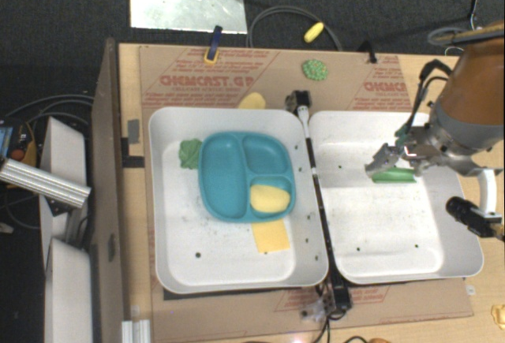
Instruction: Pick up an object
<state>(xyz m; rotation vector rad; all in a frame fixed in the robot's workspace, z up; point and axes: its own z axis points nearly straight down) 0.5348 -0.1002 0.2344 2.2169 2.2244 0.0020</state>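
Camera view is showing the tool (pixel 384 162) hovering in the right bin (pixel 394 255), just touching a green object (pixel 394 175); finger state cannot be told.

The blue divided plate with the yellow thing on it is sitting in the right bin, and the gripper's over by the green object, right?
Not quite. The camera view shows the blue divided plate in the left bin, not the right one. The gripper is indeed by the green object.

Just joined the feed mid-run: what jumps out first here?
The blue divided plate in the left bin, with a yellow lump in one compartment. Then the gripper low over the right bin, right at a green object lying there.
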